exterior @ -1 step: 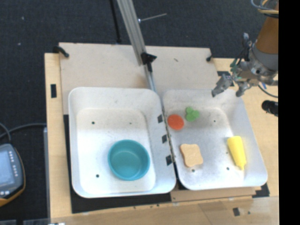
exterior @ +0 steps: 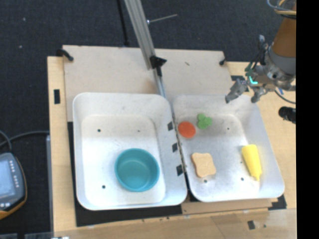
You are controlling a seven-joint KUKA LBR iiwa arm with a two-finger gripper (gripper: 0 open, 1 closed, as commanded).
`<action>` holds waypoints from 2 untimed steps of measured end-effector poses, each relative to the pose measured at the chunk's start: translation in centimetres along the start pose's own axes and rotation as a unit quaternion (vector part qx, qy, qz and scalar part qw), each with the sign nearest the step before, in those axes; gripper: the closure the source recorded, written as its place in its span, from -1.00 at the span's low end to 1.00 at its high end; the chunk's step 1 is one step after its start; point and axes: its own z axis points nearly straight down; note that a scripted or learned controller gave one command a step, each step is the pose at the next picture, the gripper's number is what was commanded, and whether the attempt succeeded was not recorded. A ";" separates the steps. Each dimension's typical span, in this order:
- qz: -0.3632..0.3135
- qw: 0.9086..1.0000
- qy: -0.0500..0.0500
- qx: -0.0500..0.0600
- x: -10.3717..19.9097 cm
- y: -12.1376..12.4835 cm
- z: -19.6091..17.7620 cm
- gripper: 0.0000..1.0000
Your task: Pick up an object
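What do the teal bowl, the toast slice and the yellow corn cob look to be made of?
The teal bowl looks like smooth moulded plastic: even colour, soft sheen on the rim. The toast slice looks matte, likely plastic or foam play food; its tan face is flat and uniform. The yellow corn cob seems glossy plastic, with one solid colour. None can be confirmed from this distance.

We are looking down at a light wooden bench sitting on a dark, speckled floor. A pale board is lying flat across the back of it. A silver metal pole is leaning up from the board. A thin dark cable is curling at the left.
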 end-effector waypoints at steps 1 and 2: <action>0.002 1.000 0.001 0.003 -0.3 -0.2 6.3 -1.00; 0.002 1.000 0.000 0.002 -0.4 -0.1 10.5 -1.00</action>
